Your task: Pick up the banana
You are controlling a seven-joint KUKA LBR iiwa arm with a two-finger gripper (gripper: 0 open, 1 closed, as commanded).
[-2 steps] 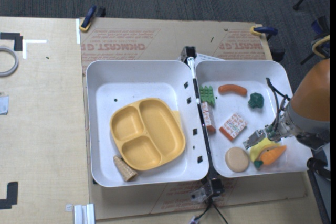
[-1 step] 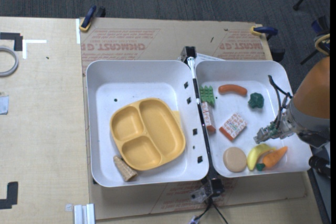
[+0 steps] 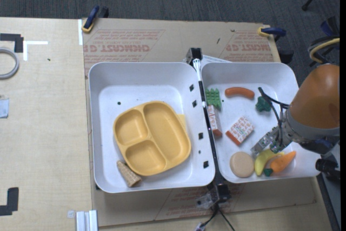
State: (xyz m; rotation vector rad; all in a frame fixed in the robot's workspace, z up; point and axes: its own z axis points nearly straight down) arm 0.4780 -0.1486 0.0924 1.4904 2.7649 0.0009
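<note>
The banana is small and yellow, with a green tip. It lies near the front edge of the right bin, between a round tan cookie and an orange carrot. My gripper hangs low just behind the banana's upper end, under the grey wrist and orange band. The arm hides part of the bin's right side.
The right bin also holds a sausage, a green brick, a dark green piece, a red-and-white box and a wrapped bar. In the left bin lie a yellow divided plate and a waffle cone.
</note>
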